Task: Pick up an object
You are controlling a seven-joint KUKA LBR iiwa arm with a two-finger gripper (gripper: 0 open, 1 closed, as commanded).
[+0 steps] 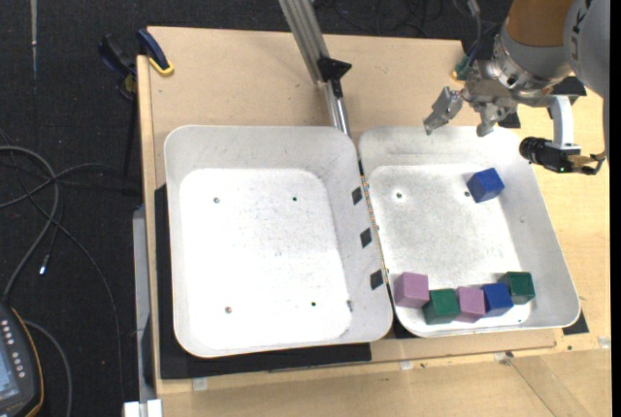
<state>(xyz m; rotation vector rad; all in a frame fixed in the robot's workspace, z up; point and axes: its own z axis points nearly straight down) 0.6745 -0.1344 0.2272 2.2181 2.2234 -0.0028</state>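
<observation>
My gripper (464, 116) hangs above the far edge of the right bin (456, 231), its two fingers spread apart and open with nothing between them. A blue cube (485, 184) lies alone in the bin's far right part, below and slightly right of the gripper. Along the bin's near edge sits a row of cubes: a purple one (412, 289), a green one (442, 305), another purple one (472, 302), a blue one (498, 297) and a green one (520, 286).
The left bin (257, 236) lies beside the right one. A slanted metal rod (301, 13) reaches down to the gap between the bins at the back. A blue and yellow clamp (150, 51) sits at the bench's far left corner.
</observation>
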